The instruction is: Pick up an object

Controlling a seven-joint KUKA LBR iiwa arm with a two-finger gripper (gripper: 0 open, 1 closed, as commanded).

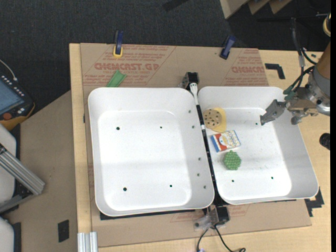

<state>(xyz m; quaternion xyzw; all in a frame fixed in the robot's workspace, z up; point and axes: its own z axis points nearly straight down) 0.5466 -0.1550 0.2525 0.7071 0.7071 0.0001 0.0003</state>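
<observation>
So the hand point(276, 111) is parked over the upper right of the right bin point(294, 156), and whether it's open or closed can't be told. Three small things are clustered toward the bin's left side, the green ball point(232, 160) lowest, well apart from it, so a reach leftward would be needed.
</observation>
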